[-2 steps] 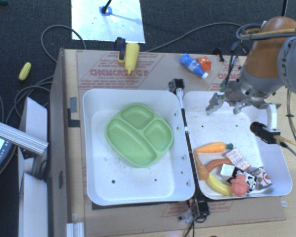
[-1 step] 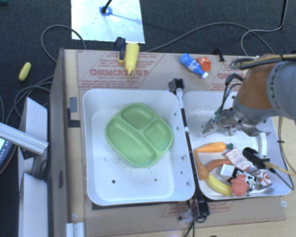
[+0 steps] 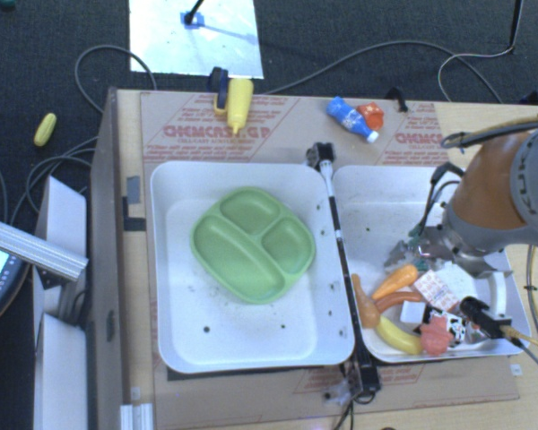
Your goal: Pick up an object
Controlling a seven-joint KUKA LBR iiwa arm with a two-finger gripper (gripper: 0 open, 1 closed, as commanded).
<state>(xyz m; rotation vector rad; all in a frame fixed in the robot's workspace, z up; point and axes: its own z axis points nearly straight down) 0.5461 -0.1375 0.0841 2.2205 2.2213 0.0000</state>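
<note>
The right bin [image 3: 377, 206] holds a heap of small things at its front: an orange carrot-shaped toy [image 3: 396, 281], an orange piece [image 3: 368, 304], a yellow banana [image 3: 396, 334], a red object [image 3: 435, 337] and a white packet with red print [image 3: 439, 289]. My gripper [image 3: 411, 251] hangs low over the back of this heap, just above the carrot-shaped toy. The grey arm with its orange band [image 3: 489, 182] reaches in from the right. The wrist hides what lies right under the gripper. A green divided plate [image 3: 254, 243] lies in the left bin [image 3: 184, 330].
A black divider rail [image 3: 338, 240] runs between the two bins. On the cardboard behind the bins lie a yellow bottle [image 3: 238, 101] and a blue bottle with a red label [image 3: 354, 117]. Cables trail over the floor at the back.
</note>
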